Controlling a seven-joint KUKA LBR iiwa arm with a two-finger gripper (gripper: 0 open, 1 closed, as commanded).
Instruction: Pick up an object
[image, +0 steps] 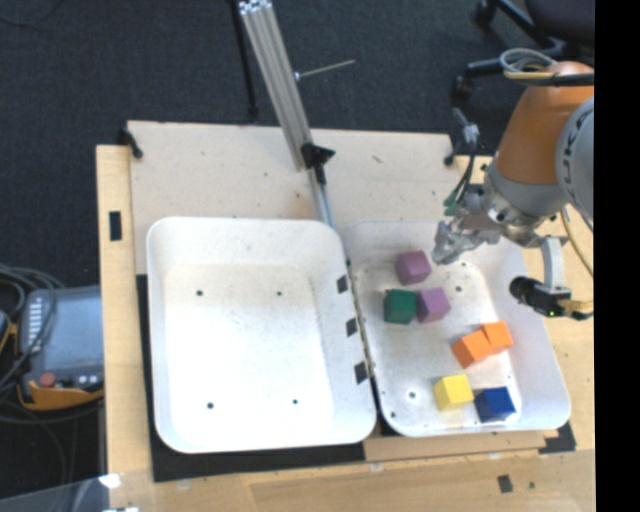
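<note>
Open floor across left bin (250, 330). In right bin (535, 400), blocks clustered: purple pair (413, 267) and green (400, 306) toward 10 o'clock, orange (483, 343), yellow (453, 391), blue (495, 403) toward 5 o'clock; free lane between clusters.

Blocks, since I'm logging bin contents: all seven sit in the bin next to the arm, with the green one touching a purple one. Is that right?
The count is wrong. The camera view shows six blocks in that bin, not seven: two purple, one green, one orange, one yellow, one blue. The green does touch a purple one.
</note>
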